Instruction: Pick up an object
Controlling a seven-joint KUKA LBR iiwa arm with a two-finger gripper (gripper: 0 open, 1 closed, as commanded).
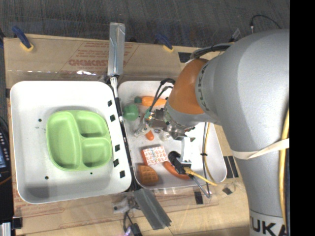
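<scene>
Cardboard-lined bench [59,58] — two white bins [24,132] | dark carpet [98,4] behind | pincer [150,124] — grip state unclear.

In the right bin [216,173] lay a green ball [131,112] at ten o'clock, an orange carrot [149,101] at twelve, a checkered block [154,155] and a brown waffle [147,174] at seven.

One fixed camera looks down at a slant from above the bench [59,53]; it takes in both white bins, left bin [24,132] and right bin [216,166]; the arm [256,92] looms large at right.
</scene>
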